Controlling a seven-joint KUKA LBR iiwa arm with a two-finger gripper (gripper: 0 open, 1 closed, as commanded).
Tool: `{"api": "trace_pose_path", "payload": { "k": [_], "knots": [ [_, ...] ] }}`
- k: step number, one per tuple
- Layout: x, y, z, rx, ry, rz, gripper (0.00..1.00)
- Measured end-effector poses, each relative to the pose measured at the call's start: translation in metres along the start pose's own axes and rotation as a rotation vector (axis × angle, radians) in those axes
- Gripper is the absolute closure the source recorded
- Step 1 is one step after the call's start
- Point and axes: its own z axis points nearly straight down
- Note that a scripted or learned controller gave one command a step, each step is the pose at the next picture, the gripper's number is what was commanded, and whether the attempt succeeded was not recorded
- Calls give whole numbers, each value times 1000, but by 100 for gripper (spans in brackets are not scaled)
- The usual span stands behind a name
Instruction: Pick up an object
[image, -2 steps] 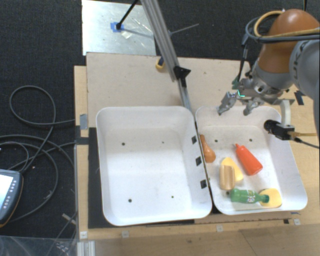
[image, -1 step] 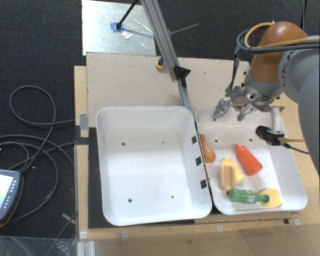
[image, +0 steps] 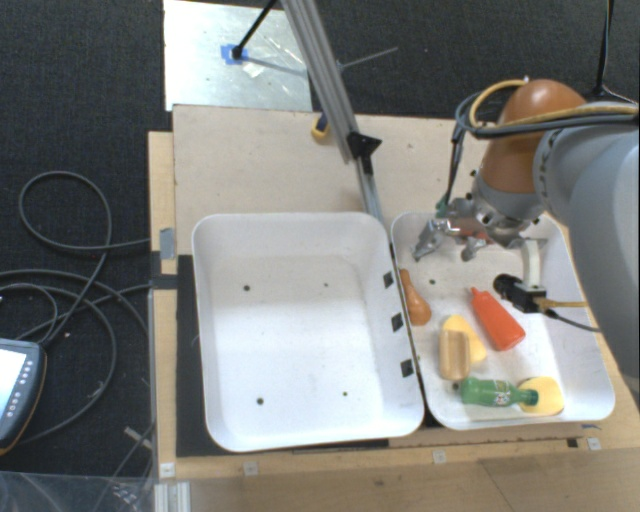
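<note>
The claw (image: 447, 238) is hovering released at the right bin's (image: 600, 385) far end. An orange bottle (image: 497, 319) is lying nearby, seemingly light, stiff, slippery; gripping across its middle looks best.

Dark carpet floor (image: 80, 100) with black cables (image: 60, 240) surrounds the pale wooden bench (image: 260, 160).

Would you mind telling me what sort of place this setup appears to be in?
Probably a robotics lab set up for grasping trials. A grey arm with a gripper reaches over two white bins on a plain bench, toy-like objects such as an orange bottle lie in one, and loose cables run over the dark carpet.
</note>
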Motion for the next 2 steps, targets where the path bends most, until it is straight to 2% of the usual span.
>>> {"api": "trace_pose_path", "payload": {
  "k": [1,2],
  "knots": [
    [0,0,24,-2,0,0,0],
    [0,2,11,-8,-1,-1,100]
  ]
}}
